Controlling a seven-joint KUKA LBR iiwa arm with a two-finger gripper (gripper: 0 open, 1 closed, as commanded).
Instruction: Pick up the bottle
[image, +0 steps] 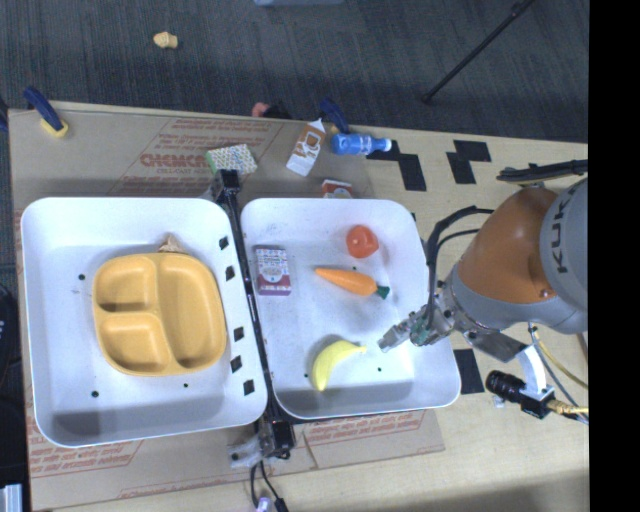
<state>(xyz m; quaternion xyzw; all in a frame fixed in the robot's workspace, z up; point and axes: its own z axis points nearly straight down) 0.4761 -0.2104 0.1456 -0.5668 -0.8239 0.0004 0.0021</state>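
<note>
A small blue bottle (352, 144) lies on its side on the bench behind the right bin (300, 215), outside both bins. My gripper (398, 335) hangs low over the right bin's near right part, well in front of the bottle. It sits just right of a yellow banana (333, 360) and below an orange carrot (350, 281). I see nothing held in it.
The right bin also holds a red round fruit (362, 241) and a small red-and-white packet (272, 270). A yellow divided plate (160, 310) lies in the left bin (50, 230). A small carton (305, 148) and a patterned packet (232, 158) rest near the bottle.
</note>
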